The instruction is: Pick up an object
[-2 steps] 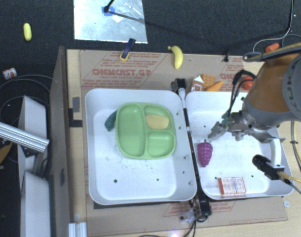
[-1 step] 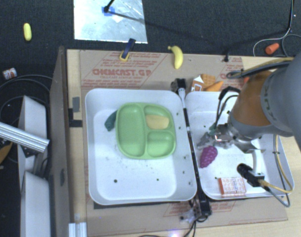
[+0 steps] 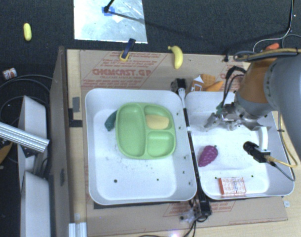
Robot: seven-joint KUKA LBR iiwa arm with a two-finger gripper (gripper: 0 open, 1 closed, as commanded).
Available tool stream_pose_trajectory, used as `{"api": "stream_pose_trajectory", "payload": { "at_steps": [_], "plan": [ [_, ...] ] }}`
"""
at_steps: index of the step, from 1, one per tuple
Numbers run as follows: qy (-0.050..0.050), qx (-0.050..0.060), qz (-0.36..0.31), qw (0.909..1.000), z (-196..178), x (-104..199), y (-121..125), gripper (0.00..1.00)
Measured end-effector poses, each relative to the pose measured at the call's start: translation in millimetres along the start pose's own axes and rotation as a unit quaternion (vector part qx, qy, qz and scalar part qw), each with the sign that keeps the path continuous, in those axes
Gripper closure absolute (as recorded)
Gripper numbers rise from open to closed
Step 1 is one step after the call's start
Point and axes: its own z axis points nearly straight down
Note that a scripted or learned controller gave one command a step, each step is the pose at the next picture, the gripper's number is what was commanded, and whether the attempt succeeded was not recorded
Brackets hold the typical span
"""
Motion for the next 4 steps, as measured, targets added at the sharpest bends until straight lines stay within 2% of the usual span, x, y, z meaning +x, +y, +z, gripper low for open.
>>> {"api": "stream_pose_trajectory", "payload": {
  "at_steps": [1,2,3,4],
  "plan": [
    [0.002,0.005,0.002,1.0,-21.0,29.0,-52.9,0.0],
    [0.001,0.003,0.0,1.0,-40.1,28.8,-33.2,0.0],
    [0.002,0.005,0.002,1.0,2.7,28.6,-58.4,0.0],
    [0.0,-0.002,-0.002,1.0,-0.3,16.7,35.5,0.0]
  ]
}}
